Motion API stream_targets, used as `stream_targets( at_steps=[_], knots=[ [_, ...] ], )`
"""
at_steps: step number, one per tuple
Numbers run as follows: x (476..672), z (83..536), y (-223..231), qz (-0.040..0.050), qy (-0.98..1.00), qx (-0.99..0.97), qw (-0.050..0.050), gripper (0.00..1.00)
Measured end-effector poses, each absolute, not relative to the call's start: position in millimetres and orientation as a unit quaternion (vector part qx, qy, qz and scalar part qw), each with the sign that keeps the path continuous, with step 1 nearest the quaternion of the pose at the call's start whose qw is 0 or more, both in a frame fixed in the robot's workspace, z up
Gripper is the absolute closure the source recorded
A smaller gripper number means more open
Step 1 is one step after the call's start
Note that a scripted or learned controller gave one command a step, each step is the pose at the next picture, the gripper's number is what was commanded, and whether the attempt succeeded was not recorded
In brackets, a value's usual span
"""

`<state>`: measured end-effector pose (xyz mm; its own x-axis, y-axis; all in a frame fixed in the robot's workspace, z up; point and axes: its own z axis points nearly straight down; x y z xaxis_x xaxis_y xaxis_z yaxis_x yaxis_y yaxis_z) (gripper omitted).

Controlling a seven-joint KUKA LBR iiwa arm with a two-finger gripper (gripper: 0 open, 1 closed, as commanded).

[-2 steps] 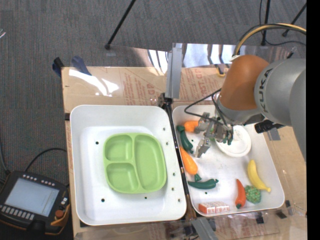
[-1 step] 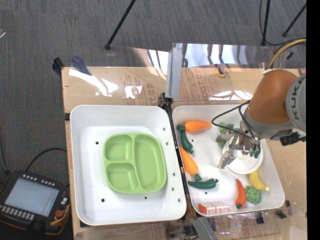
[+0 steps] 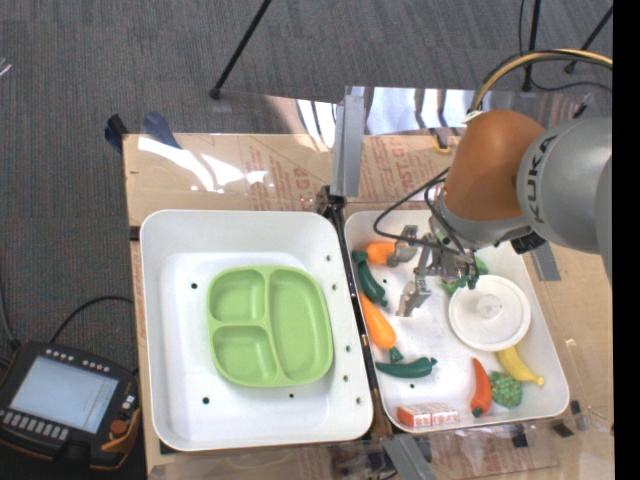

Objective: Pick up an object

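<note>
The red box (image 3: 428, 415) lies nearest, at the right bin's (image 3: 556, 363) front rim. My fingers (image 3: 410, 302) hang spread with nothing between them, tips just above the bin floor. The carrot (image 3: 377, 324) lies just beside them on the left, against the bin's left wall. I judge it light, stiff, smooth plastic, best pinched across its thick middle. My wrist tilts down from the right, orange band (image 3: 492, 166) above, over the white plate (image 3: 489, 312).
</note>
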<state>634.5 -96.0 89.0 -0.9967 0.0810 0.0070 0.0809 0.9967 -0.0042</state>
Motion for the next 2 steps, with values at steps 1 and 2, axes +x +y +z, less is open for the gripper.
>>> stream_targets(
  at_steps=[1, 2],
  knots=[
    [625.4, 88.2, -88.4, -0.0005, -0.993, -0.121, 0.0, 0.0],
    [629.4, 88.7, -82.5, -0.0001, -0.98, -0.199, 0.005, 0.0]
  ],
)
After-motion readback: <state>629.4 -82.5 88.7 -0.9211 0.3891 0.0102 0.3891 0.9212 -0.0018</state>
